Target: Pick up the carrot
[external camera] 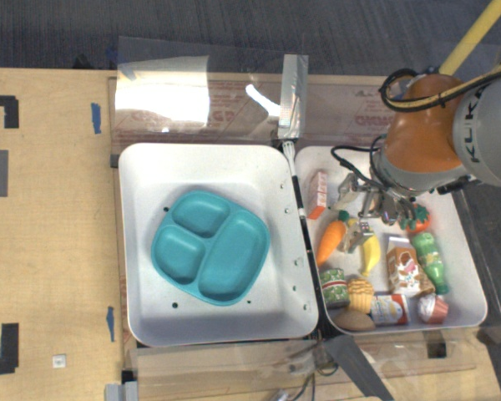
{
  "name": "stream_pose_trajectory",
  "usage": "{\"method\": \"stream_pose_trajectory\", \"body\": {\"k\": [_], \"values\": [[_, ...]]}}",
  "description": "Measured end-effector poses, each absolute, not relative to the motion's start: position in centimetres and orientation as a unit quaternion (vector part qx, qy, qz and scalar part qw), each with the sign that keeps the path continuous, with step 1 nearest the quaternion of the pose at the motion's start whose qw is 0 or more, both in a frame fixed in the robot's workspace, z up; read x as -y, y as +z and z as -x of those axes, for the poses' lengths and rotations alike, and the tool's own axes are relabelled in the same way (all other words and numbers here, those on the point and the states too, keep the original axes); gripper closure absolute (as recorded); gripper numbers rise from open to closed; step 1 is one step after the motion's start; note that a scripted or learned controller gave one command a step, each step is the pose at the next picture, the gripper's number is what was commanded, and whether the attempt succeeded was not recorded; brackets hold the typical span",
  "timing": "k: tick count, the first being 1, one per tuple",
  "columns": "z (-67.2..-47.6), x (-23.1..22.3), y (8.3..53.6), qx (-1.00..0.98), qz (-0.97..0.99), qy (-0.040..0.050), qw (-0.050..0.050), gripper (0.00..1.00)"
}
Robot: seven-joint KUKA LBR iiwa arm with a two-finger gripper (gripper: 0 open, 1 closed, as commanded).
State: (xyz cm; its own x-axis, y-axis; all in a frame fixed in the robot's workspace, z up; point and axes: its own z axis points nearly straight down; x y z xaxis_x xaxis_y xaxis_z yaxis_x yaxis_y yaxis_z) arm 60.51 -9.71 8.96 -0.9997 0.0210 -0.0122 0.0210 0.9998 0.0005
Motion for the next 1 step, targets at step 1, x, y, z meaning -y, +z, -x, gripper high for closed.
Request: {"method": "stream_pose_trajectory", "body": {"k": [1], "values": [[-57.83,9.35,8.99,-0.996,-0.085,0.0004,0.007,0.0]]}}
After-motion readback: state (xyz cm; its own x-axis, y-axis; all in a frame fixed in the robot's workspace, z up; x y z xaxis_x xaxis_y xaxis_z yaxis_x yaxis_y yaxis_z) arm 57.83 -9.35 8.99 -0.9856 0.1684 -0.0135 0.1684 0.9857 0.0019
